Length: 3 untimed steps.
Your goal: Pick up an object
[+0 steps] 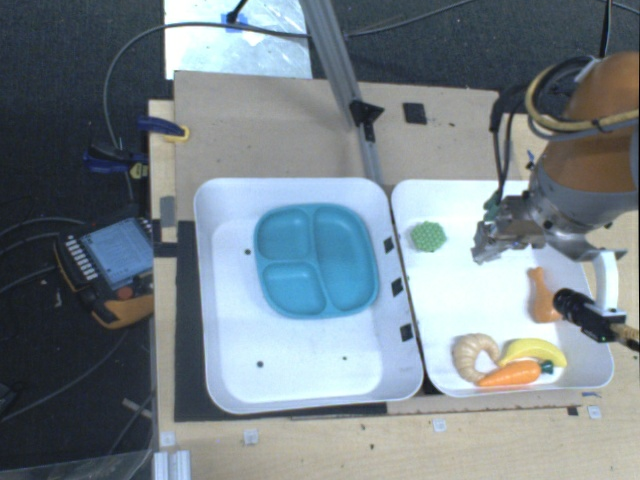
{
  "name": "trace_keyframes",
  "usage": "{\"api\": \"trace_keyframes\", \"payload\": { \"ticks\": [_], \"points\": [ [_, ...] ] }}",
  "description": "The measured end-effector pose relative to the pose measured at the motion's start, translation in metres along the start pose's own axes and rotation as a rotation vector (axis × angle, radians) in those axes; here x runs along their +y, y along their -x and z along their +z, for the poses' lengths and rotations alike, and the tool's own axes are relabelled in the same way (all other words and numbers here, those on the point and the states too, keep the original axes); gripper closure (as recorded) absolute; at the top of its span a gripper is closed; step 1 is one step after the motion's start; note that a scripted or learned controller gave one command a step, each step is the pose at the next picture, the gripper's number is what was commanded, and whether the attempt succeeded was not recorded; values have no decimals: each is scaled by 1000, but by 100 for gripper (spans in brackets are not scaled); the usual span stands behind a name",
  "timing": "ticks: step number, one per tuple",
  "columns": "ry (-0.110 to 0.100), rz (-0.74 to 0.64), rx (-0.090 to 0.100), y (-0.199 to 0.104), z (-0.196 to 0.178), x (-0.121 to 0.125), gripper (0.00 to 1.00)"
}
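Observation:
The right bin (450, 298) holds several small items. A green bumpy ball (429, 236) lies near its back left. An orange bottle-shaped piece (542, 296) lies at the right side. At the front sit a tan croissant (474, 353), a carrot (512, 374) and a yellow banana (535, 351), close together. My gripper (490, 245) hangs over the middle back of the right bin, right of the green ball and apart from it. Nothing shows between its fingers.
The left bin (230, 348) carries a blue divided plate (316, 259). A grey pole (340, 68) slants across the back of the bench. Cables, clamps and a handheld device (110, 268) lie off the bench to the left. A black bar (590, 316) sticks out over the right bin's right side.

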<state>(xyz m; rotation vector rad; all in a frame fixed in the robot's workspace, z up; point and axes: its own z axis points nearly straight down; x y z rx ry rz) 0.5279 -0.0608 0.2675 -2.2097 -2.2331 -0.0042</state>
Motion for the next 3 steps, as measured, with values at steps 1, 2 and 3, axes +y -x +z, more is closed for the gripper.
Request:
{"api": "trace_keyframes", "payload": {
  "ticks": [1,2,3],
  "points": [
    [-1,0,0,-60,13,16,100],
    [-2,0,0,-109,30,26,100],
    [1,-1,1,-168,26,38,100]
  ]
}}
